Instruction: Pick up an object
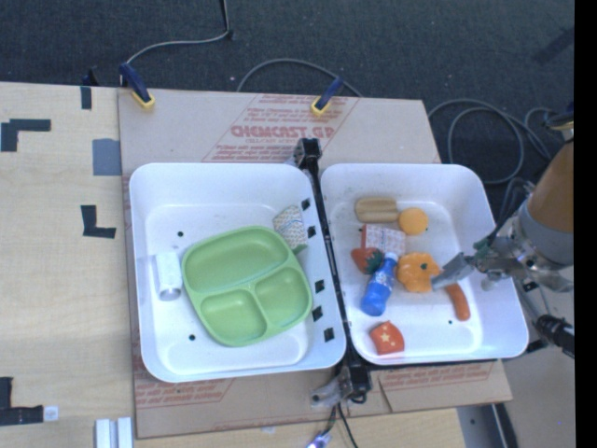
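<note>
We see the claw (454, 271) low over the right-hand bin (485, 203), reaching in from the right edge with the arm's grey wrist (546, 241) behind it. Its tips sit between 2 things: the round orange fruit toy (417, 271) just to its left, and a small reddish sausage (457, 302) just below and a little right of it. We cannot tell how far the claw is open (the tip is a dark blur against the white floor), and nothing sits visibly between its tips, so we take it to be carrying nothing.

The relation that matters for the coming move is this one. The sausage is the nearest candidate, lying toward the near wall of the bin from the claw, with its long axis running from upper left to lower right. In our judgement a grasp there would want the closing direction across that axis, not along it. The orange fruit toy is just as near on the other side, and being round it asks no particular turn of the wrist.

Further left, well apart from the claw, lie a blue bottle (378, 287), a tan bread roll (376, 209), a smaller orange ball (413, 220) and a red wedge (386, 338). The left-hand bin (149, 250) holds a green divided tray (246, 286), which we judge out of play for now.
</note>
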`<state>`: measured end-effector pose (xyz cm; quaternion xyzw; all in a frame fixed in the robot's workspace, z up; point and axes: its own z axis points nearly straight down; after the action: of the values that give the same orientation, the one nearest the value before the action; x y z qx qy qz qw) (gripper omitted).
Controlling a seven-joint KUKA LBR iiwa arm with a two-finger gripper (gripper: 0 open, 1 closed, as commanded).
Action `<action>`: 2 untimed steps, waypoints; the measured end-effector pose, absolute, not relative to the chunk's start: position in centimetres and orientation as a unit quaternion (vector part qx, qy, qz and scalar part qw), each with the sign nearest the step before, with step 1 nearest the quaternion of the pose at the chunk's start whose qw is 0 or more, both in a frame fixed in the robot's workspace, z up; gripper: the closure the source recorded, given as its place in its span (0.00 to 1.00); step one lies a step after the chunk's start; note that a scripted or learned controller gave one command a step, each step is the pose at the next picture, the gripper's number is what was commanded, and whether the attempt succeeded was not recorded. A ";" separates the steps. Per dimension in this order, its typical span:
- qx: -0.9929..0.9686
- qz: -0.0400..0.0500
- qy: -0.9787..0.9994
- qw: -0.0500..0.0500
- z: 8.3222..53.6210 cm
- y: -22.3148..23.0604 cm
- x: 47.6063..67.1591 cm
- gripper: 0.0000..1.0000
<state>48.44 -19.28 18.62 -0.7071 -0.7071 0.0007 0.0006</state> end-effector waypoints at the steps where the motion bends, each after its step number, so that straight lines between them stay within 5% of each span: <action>1: -0.707 -0.001 -0.708 -0.002 8.7 -15.1 53.0 0.00; 2: -0.707 -0.001 -0.708 -0.002 8.7 -14.3 57.9 0.00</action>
<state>57.91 -14.34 8.67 -0.7066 -0.7076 -0.0008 -0.0025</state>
